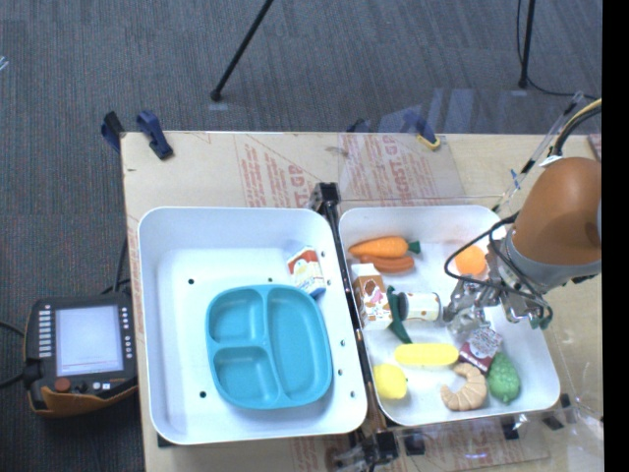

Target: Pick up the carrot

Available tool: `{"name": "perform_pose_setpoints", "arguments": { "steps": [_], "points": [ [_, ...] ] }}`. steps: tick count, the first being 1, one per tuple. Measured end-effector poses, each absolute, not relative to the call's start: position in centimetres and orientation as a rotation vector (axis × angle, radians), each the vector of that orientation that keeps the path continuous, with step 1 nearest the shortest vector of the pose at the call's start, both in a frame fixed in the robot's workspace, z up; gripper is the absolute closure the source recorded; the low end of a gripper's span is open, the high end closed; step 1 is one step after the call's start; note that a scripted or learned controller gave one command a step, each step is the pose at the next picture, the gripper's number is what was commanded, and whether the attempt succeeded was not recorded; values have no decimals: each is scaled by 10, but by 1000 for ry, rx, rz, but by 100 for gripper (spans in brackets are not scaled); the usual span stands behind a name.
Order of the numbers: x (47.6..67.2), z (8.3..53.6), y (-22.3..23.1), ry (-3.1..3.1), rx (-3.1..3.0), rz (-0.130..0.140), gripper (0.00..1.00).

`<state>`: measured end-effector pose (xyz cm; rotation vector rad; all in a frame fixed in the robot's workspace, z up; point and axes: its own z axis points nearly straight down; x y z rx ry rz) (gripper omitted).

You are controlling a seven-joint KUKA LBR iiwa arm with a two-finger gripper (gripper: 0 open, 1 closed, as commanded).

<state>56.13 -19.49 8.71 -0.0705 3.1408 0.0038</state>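
The carrot (381, 249), orange with a green tip at its right end, lies at the back left of the right bin (444, 214), on top of a second orange piece. My gripper (479, 313) hangs over the right half of that bin, well to the right of the carrot and nearer the front. It hovers above a small silver packet (483, 342), and nothing shows between the fingers.
The right bin also holds an orange fruit (471, 261), a small carton (371, 298), a corn cob (426, 354), a lemon (390, 382), a croissant (465, 389) and a green vegetable (504, 379). The left bin (167, 303) holds a blue divided plate (267, 346) and a small carton (307, 268).
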Motion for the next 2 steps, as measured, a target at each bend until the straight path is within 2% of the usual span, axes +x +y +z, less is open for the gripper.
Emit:
{"name": "perform_pose_setpoints", "arguments": {
  "steps": [1, 2],
  "points": [
    [562, 87, -195, 3140, -72, 4, 0],
    [647, 90, -211, 3133, 111, 2, 0]
  ]
}}
